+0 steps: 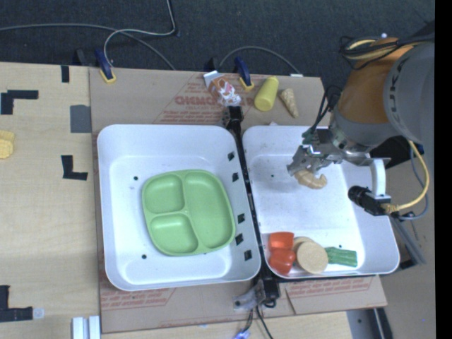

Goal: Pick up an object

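Two white bins sit on a cardboard sheet (191, 111) with faint red lettering too blurred to read, laid over a wooden bench (42, 189). The left bin (116, 189) holds one green divided plate (187, 212). The right bin (367, 249) holds a red piece (281, 251), a round cracker (311, 256), a green piece (342, 257) and a tan pastry (313, 181). The gripper (305, 164) hovers at the pastry; its grip cannot be told.

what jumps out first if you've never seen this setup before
The green divided plate lying in the left bin stands out most. Next comes the claw low over the right bin, right beside a small tan piece. At that bin's near edge sits a cluster of red pieces, a tan round and a green piece.
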Controlling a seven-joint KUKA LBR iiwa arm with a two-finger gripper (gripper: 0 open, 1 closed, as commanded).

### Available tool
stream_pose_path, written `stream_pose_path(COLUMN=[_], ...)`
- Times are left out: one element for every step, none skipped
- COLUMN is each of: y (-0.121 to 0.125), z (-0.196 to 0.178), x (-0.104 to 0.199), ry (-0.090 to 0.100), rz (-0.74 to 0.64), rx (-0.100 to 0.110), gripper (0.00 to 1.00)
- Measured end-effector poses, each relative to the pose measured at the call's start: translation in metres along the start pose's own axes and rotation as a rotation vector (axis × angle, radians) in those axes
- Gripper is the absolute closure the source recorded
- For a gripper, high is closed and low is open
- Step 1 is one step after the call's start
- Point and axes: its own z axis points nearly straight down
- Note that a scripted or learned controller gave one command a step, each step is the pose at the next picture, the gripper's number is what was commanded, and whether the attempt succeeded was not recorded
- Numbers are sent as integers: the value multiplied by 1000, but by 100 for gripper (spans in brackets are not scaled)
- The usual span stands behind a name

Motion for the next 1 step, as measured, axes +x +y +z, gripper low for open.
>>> stream_pose_path(y=[-13], z=[-11], x=[61], ry=[0], rz=[0], rx=[2], gripper=[100])
